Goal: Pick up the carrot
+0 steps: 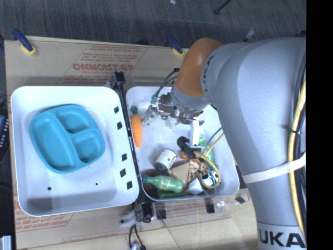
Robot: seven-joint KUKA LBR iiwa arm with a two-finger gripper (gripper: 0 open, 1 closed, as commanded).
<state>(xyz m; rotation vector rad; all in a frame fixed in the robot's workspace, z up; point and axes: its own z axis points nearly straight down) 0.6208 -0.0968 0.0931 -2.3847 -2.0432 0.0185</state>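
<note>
A: Gripper (152,112)?
B: Hung over the far half of the right bin (156,142), close to the wall shared with the left bin (21,155). Open or closed: could not be told from above.
A: Carrot (137,130)?
B: Lay just beside the gripper, on the side toward that shared wall and a touch nearer the camera. Ran lengthwise along the wall, orange, with a green bit at the far end. Looked apart from the gripper, not gripped.
A: Farther out?
B: Made out a small white cup (165,159), nearer the front than the carrot, seemingly tipped on its side. Then a green bottle (164,184), flat along the front wall. Beside both, a jumble of tan and orange bits, too tangled to name.
A: And past the wall?
B: Blue divided tray (66,137), set in the middle of the left bin, well apart from the gripper. Beneath both bins, brown cardboard (62,61) with red print; two blue clamps (23,41) on its far edge.
</note>
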